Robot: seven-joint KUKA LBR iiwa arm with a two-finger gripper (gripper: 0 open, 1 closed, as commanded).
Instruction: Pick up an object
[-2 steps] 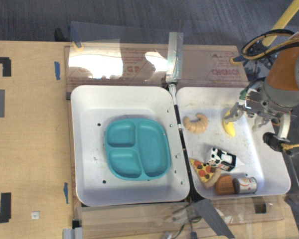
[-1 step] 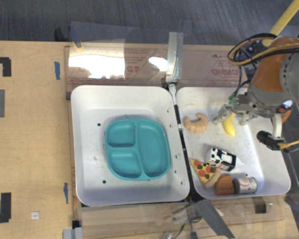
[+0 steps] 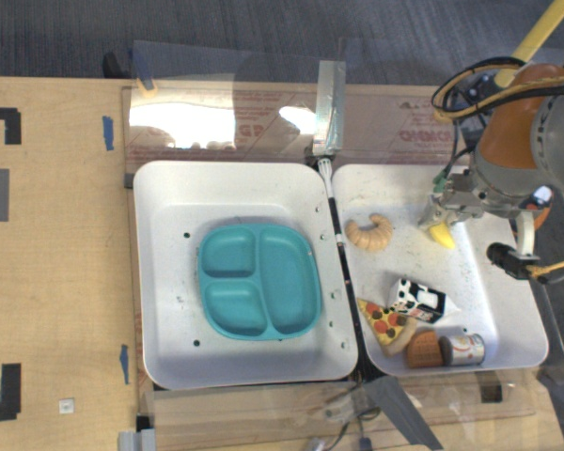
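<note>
My gripper point(image 3: 446, 216) hangs low over the upper right part of the right bin point(image 3: 508, 341). A small yellow object point(image 3: 443, 237) pokes out just below its tip, touching or nearly touching it; whether it is gripped is hidden. A croissant point(image 3: 370, 232) lies to the left of the gripper. Lower in the same bin sit a black-and-white patterned item point(image 3: 419, 299), a pizza slice point(image 3: 385, 323) and a brown-and-white can point(image 3: 446, 349) on its side.
The left bin point(image 3: 160, 252) holds a teal divided plate point(image 3: 260, 280). A metal divider point(image 3: 329, 120) stands at the back between the bins. Yellow and black cables point(image 3: 470, 87) loop above the arm's orange band point(image 3: 517, 134).
</note>
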